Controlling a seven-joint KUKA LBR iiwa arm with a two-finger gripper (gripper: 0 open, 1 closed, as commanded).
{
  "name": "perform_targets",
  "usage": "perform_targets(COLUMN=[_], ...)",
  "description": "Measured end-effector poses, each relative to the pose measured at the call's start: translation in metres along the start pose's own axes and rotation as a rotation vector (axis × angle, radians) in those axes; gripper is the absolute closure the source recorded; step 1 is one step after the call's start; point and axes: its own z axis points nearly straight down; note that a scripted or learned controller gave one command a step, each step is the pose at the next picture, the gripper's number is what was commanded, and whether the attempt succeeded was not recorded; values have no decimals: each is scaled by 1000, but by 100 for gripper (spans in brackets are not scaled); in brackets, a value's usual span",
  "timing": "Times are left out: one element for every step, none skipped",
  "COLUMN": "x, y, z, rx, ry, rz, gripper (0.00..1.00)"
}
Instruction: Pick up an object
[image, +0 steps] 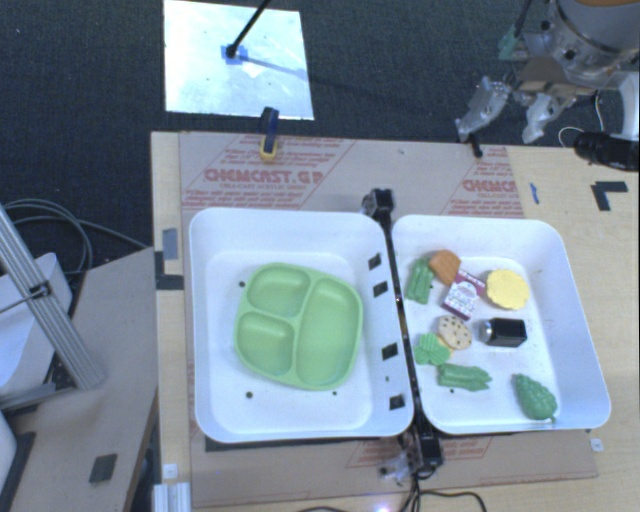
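The right bin (575, 290) holds several small toy foods: an orange piece (445, 266), a yellow round piece (507, 289), a red-and-white packet (463, 296), a speckled cookie (453, 332), a black box (503, 331) and green pieces such as one near the front right corner (535, 397). My gripper (507, 112) hangs high beyond the far edge of that bin, over the bench's back edge. Its fingers are spread apart with nothing between them.
The left bin (215, 250) carries a green divided plate (298, 324). A black hinge strip (392, 300) runs between the two bins. A yellow-and-blue clamp (268, 135) stands at the bench's back edge, and a grey sheet (238, 58) lies on the floor behind it.
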Motion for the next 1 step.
perform_targets(x=[58], y=[-2], z=[-24], rx=[-2], ry=[-1], rz=[2], gripper=[0])
